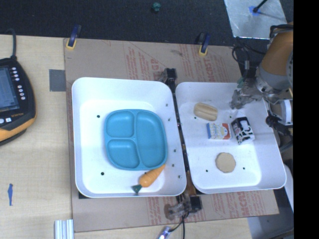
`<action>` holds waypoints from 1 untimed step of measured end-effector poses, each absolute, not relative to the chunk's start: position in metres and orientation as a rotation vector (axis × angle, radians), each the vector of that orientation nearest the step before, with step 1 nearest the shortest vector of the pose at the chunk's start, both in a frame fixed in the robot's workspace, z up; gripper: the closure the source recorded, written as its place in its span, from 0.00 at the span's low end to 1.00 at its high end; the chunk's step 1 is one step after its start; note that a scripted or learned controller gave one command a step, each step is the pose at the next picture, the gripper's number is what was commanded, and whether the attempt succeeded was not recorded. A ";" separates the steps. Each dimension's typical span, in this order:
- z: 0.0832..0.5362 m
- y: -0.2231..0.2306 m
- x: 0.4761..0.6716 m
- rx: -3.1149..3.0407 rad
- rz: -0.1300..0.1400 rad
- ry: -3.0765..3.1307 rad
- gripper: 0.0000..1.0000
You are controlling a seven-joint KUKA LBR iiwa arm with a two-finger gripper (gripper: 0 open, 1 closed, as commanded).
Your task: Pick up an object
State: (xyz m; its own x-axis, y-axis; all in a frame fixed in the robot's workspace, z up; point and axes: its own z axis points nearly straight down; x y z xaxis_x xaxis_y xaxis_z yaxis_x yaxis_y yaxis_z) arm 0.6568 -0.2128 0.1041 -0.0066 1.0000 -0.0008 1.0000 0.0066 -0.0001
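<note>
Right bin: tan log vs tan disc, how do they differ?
Shape: the log is oblong, the disc round and flat. Place: the log lies at the bin's far side, the disc at its near side. The log looks paler. Both are tan, lying loose, untouched by the hand.

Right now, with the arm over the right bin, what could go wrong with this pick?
1. The end effector sits near the bin's far rim, apart from every object, so closing here would likely grab nothing.
2. The small carton and black-and-white item lie close together; reaching for one may nudge the other.
</note>
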 end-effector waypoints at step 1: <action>0.104 -0.213 0.657 2.213 -0.002 2.230 0.00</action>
State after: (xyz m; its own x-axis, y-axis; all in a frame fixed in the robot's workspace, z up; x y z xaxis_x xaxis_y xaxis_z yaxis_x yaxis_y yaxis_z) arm 0.6567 -0.2127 0.1039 -0.0074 1.0000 -0.0008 1.0000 0.0074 -0.0007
